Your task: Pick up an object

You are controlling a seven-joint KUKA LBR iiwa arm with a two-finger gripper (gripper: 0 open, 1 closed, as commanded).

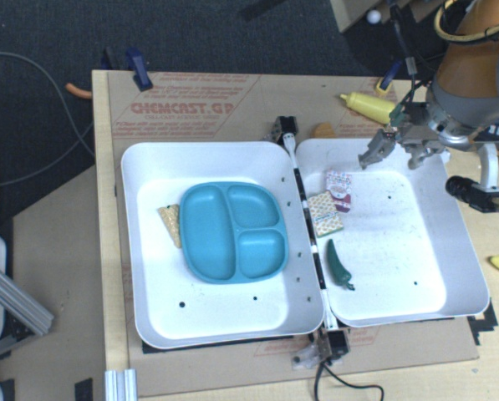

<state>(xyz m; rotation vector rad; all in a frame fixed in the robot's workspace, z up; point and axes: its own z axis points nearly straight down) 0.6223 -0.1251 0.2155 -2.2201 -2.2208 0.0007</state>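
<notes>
Grey end effector [397,150] above right bin [433,249] far edge, fingers spread, holding nothing; green object [339,266] well apart.

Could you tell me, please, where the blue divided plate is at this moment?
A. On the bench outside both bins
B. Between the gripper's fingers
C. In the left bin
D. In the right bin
C: the blue divided plate lies flat in the left bin, partly over a tan cracker-like piece, while the gripper hangs over the far edge of the right bin.
</notes>
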